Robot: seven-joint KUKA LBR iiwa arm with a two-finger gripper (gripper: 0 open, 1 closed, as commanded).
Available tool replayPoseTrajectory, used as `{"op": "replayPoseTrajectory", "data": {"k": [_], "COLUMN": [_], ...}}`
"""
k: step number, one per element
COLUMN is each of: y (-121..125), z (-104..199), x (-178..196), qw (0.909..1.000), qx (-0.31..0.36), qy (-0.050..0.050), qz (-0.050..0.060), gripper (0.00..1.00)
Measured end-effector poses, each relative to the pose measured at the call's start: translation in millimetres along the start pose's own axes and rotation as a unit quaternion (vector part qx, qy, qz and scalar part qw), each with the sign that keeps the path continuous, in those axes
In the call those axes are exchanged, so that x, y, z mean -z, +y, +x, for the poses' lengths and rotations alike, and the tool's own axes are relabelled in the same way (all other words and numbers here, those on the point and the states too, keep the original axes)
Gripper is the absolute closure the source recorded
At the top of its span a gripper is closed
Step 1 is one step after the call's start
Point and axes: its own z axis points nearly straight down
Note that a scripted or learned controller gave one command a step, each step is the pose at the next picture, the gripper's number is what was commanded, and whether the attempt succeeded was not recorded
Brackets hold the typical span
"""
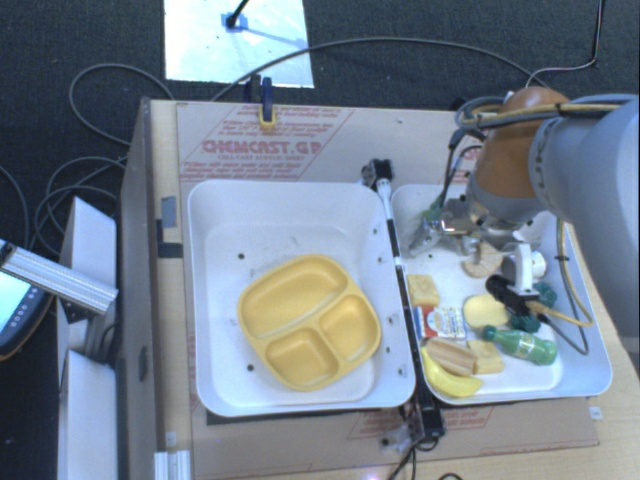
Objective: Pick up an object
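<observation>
On bench (260, 133), two white bins sit side by side, touching along the middle. Left bin (215, 268) holds one item, right bin (590, 368) holds a cluster of small ones.

Grey arm (585, 158) comes in from the right over the right bin's far half, with an orange band (505, 158) above the wrist.

Yellow divided plate (310, 323) lies flat in the left bin, three compartments, turned at an angle, apart from the walls.

Gripper (428, 230) is low over the far left part of the right bin, near the divider wall. Open or closed: can't tell, the metal parts blur together.

Pickable objects all lie in the right bin:
- Banana (450, 382) sits at the near left corner.
- Two tan pieces (470, 356) rest against the banana's upper side.
- Green bottle (522, 345) lies on its side just right of them.
- Yellow round fruit (484, 313) sits mid-bin.
- Red-and-white packet (435, 321) is beside it on the left.
- Yellow block (423, 290) is by the divider, just behind the packet.
- Beige piece (482, 261) lies near the gripper, on its right.
</observation>
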Motion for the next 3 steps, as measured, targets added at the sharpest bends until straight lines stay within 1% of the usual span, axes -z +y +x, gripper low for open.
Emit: {"op": "replayPoseTrajectory", "data": {"k": [1,2,3], "y": [37.4,8.6,-10.3], "z": [-45.8,-67.6,-79.6], "x": [0.7,1.2,1.1], "qw": [1.0000,1.0000,1.0000], "qx": [0.000,-0.001,-0.001], "qy": [0.001,-0.001,0.000], "qz": [0.005,-0.001,-0.001], "gripper": [0.00,0.00,0.00]}}
